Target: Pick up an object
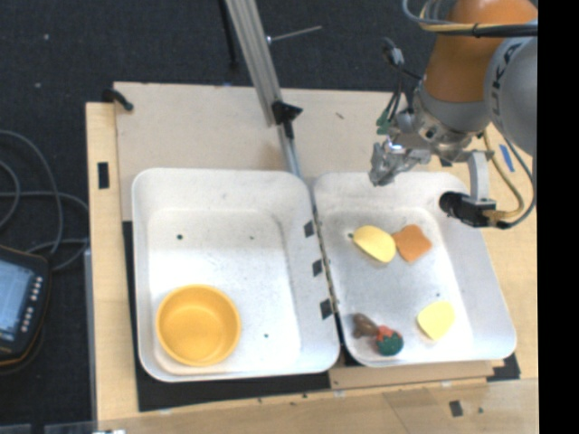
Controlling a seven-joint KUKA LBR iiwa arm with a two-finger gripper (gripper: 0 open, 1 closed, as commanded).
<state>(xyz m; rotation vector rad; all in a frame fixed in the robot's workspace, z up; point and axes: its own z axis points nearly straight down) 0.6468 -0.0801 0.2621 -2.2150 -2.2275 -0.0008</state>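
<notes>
grey end effector (387, 165) above right bin (470, 328) rear edge, grip state unclear.

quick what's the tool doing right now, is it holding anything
Tool: above the far edge of the right bin; open or closed cannot be told, and nothing is seen in it.

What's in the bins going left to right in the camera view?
Yellow bowl in the left bin → brown piece → pale yellow piece → orange block → yellow wedge, all four in the right bin.
</notes>
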